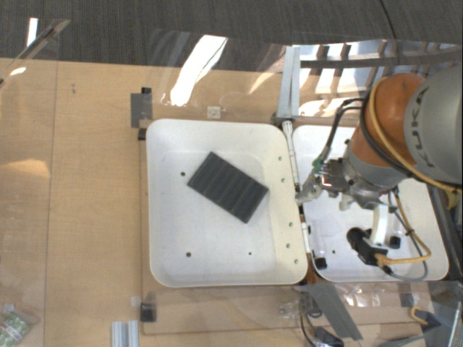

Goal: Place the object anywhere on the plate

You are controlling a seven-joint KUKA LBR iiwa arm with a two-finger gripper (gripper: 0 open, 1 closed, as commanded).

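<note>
Nearest the camera, the wooden bench (72, 230) runs bare along its near edge, with a small black clamp (147, 311) just outside the left bin's near-left corner. The left bin (210, 248) shows a wide strip of open white floor along its near wall, marked by a few small dark dots and nothing else.

Further in, the dark ribbed slab (228, 186) lies flat on the left bin's floor, around the middle and a little toward the far side. It is turned on a diagonal, its long edges running from far-left to near-right. All four of its edges are clear of the bin walls; its near-right corner comes closest to the right wall but stays apart from it. There is room around it on every side, most on the near side.

The right bin (329, 226) has bare floor in its near-left part. The gripper (327, 181) hangs over that bin's left side, just beside the rim shared by the two bins and well apart from the slab, with that rim between them. Whether it is released or clenched cannot be told, since the wrist covers it from above. Nothing is seen held.

The grey arm (438, 121) with its orange band (387, 114) covers the right bin's far-right part.

Farther off, a black bracket (142, 108) sits at the left bin's far-left corner and a metal frame (340, 53) stands behind the right bin. Dark carpet (181, 6) lies beyond the bench.
</note>
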